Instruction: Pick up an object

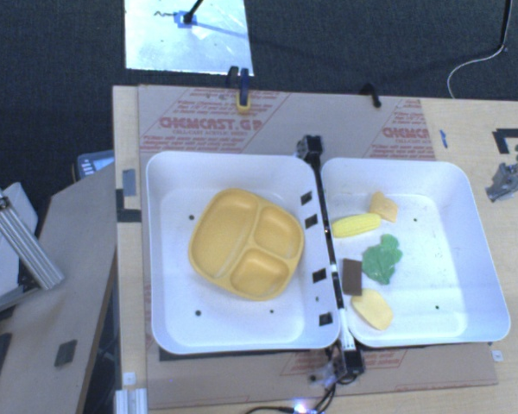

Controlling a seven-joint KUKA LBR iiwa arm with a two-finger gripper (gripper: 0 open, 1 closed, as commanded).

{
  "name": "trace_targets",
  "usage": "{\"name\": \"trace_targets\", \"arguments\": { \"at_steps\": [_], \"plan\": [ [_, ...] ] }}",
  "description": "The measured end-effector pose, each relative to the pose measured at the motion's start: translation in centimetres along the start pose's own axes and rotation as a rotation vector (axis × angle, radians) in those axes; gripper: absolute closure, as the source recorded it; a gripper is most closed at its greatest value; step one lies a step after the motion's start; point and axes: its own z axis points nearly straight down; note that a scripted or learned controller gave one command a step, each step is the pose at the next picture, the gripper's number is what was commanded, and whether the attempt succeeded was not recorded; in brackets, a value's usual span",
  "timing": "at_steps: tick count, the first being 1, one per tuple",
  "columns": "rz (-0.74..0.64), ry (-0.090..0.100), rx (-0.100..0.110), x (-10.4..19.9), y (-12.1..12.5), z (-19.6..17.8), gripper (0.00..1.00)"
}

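The right bin (479,257) holds several toy foods. A yellow corn cob (356,225) lies near its left wall, with a small yellow wedge (382,206) just behind it. A green leafy piece (382,259) sits in the middle, a brown block (351,276) to its left, and a yellow oval piece (372,309) toward the front. My gripper (511,178) hangs at the far right of the view, beyond the right bin's back right corner and well apart from every item.
The left bin (168,317) holds a yellow divided plate (246,242). Black clips run along the seam between the bins (321,240). The bins rest on a cardboard sheet (207,121). A shiny metal plate (188,24) lies on the dark floor behind.
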Motion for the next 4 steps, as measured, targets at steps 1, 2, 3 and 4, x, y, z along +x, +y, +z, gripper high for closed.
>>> {"name": "trace_targets", "arguments": {
  "at_steps": [1, 2, 3, 4],
  "plan": [
    [-0.001, 0.004, 0.009, 0.0, 8.6, -4.0, 1.00],
    [0.000, 0.003, 0.005, -0.1, 13.3, -13.7, 1.00],
    [0.007, 0.004, 0.009, -0.3, 8.2, -21.7, 1.00],
    [-0.001, 0.014, 0.035, 4.4, 12.4, -3.7, 1.00]
  ]
}}
